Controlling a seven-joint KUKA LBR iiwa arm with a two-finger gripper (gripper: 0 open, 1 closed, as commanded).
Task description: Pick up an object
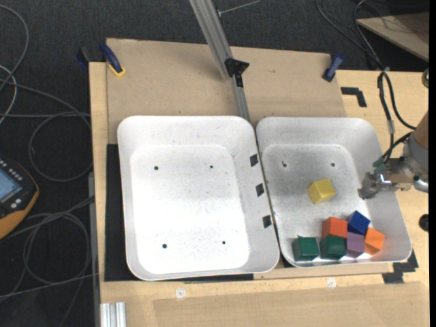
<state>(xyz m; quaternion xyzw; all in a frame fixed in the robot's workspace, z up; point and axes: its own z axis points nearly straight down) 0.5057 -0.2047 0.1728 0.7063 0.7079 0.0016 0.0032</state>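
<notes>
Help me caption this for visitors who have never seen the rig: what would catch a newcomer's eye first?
The bright cluster of blocks in the near right corner of the right bin draws the eye, with orange, blue, purple and green pieces packed together. A lone yellow block sits apart from them, nearer the bin's middle. The gripper reaches in over the right rim, and the left bin beside it stands out as a broad white area.

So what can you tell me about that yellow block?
The yellow block is a small cube, matte and plain, possibly foam or painted wood. It sits alone on the floor of the right bin, turned askew to the walls, touching nothing else. The other blocks cluster nearer the front corner.
</notes>
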